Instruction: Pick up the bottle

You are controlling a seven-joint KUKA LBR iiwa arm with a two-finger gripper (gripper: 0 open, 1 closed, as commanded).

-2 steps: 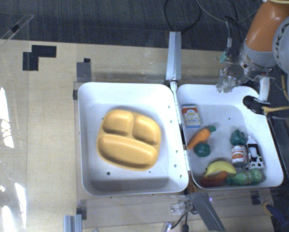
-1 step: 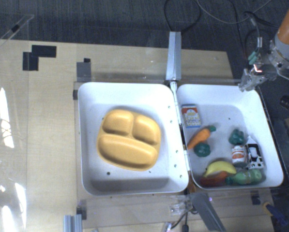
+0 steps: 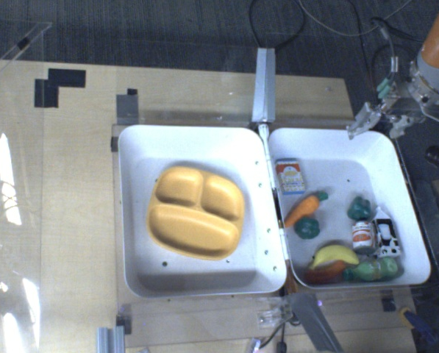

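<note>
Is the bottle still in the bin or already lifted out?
In. The bottle rests on the right bin's floor among toy food; the gripper is over the bin's far corner.

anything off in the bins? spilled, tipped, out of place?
Nothing spilled or damaged. The right bin is crowded along its near edge: banana, a red item and green items lie touching in a pile, beside a small can. The yellow tray sits slightly askew in the left bin.

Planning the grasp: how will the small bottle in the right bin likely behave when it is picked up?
The bottle looks small and rounded, so it may roll or slip. It lies crowded by the banana and a black-and-white item, so neighbours could shift. The gripper is over the bin's far rim.
</note>
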